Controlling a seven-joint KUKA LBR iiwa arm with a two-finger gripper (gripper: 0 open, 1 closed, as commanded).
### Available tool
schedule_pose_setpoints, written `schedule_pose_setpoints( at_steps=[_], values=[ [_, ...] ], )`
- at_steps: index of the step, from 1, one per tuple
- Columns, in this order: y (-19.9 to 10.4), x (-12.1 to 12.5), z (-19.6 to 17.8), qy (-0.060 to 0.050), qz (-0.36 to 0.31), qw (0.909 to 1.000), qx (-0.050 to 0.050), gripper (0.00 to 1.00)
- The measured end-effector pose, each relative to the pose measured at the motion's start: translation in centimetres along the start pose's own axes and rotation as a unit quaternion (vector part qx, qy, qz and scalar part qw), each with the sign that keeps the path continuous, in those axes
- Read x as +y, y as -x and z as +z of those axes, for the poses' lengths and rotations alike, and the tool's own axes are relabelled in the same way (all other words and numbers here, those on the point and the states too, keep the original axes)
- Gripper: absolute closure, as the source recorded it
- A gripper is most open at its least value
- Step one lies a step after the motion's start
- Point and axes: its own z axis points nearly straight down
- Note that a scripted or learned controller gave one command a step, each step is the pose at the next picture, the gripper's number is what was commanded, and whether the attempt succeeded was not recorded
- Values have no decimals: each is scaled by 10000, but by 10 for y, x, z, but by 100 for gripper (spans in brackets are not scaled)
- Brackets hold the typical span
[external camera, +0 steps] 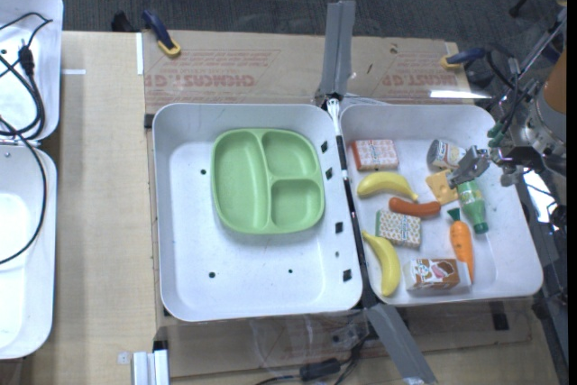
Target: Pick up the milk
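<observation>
The milk (436, 275) is a small white and brown carton lying on its side near the front edge of the right bin (514, 284). My gripper (470, 167) hangs over the back right part of that bin, just above a yellow cheese wedge (440, 186) and a green bottle (471, 206). It stands well behind the milk, with an orange carrot (462, 244) between them. Nothing shows in its grasp.
The right bin also holds two bananas (387, 186) (387, 262), a red sausage (415, 206), a tin can (442, 153) and two small boxes (374, 154) (399, 228). A green divided plate (268, 180) lies in the left bin (180, 266).
</observation>
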Motion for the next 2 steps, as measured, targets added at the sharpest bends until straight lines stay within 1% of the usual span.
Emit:
schedule_pose_setpoints(
  at_steps=[1,2],
  values=[
    [-24,31,-67,2,1383,9904,-7,0],
    [-67,-14,62,-6,1423,9898,-1,0]
  ],
)
